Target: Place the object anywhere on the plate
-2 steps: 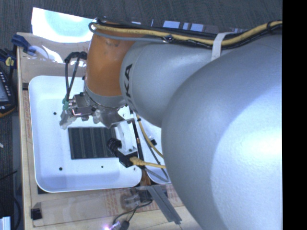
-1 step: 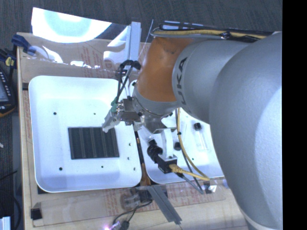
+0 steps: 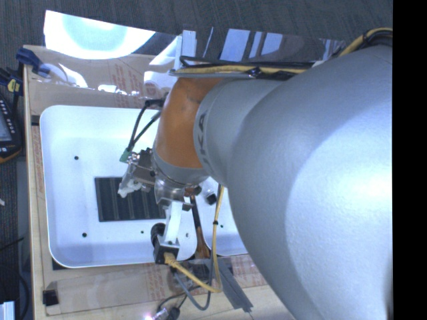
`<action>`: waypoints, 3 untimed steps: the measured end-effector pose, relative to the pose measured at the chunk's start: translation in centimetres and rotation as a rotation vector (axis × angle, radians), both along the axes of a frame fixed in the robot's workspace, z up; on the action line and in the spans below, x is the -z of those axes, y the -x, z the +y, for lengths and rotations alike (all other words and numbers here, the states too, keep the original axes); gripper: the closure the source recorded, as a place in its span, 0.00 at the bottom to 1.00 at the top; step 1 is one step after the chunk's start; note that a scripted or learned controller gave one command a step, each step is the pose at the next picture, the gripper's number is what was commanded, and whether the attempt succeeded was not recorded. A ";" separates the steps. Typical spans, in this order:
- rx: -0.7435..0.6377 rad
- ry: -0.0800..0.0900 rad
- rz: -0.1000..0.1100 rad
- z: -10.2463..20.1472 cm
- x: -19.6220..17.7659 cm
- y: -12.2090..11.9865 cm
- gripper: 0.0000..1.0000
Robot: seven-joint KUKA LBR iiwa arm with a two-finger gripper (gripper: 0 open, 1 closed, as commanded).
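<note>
Arm low over the left bin, wrist blocking my view.

I see the arm (image 3: 280, 179) covering most of the bench, its gripper (image 3: 137, 179) hanging over the dark plate (image 3: 117, 202) in the left bin (image 3: 60, 179). I cannot tell what the gripper is doing or whether it carries the object; possibly the pale bit beside it is that object, directly above the plate.

White bin (image 3: 63, 179), dark ribbed (perhaps slatted) panel (image 3: 127, 199), orange-banded grey arm (image 3: 300, 165)
</note>
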State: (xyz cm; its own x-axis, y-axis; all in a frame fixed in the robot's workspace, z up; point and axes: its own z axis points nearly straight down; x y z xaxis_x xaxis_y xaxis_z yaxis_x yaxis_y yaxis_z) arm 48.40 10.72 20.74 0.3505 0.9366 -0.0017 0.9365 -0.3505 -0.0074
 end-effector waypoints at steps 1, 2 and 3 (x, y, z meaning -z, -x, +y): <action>0.228 0.003 -0.001 8.2 0.2 -2.2 1.00; 0.404 0.004 -0.001 -0.7 -0.8 -4.4 1.00; 0.461 0.003 0.000 -16.7 1.7 -2.3 1.00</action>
State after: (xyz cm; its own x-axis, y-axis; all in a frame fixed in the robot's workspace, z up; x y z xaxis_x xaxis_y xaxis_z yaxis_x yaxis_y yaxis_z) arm 50.70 -6.01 19.02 0.7307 0.6827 -0.0040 0.6827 -0.7307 -0.0062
